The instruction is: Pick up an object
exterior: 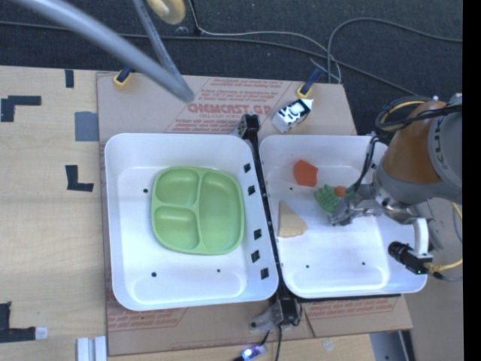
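In the right bin (331, 273) lie an orange block (304, 173), a green ridged object (326, 197) and a pale yellow wedge (290, 221). My gripper (344, 210) is low in that bin, just right of the green object and touching or nearly touching it. A small orange bit (340, 191) shows beside the green object. The arm's grey body with its orange band (417, 156) comes in from the right and covers the wrist.
The left bin (124, 224) holds a green sectioned plate (198, 209). A black clip strip (259, 201) runs between the bins. Cables trail over the dark floor at the back, and a grey pole (98, 28) crosses the upper left.
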